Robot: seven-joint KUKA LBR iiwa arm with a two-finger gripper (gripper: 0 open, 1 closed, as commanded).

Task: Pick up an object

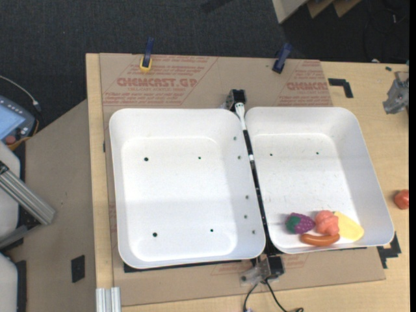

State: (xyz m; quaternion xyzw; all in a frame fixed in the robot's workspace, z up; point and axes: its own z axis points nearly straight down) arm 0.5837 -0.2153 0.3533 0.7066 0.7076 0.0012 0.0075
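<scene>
The 4 toys lie bunched in the near corner of the right bin (364, 142): grapes (299, 223), sausage (319, 239), orange toy (327, 222), yellow piece (350, 228). They touch, so a clean grip looks hard. The gripper's state I cannot tell.

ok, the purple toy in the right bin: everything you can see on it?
The purple toy looks like a small plastic grape bunch, bumpy, with a green bit at its right end. It lies on the floor of the right bin, near the front edge, leftmost of a small cluster. An orange-red sausage-shaped toy sits just below it, seemingly touching, and a reddish toy lies right beside it.
</scene>
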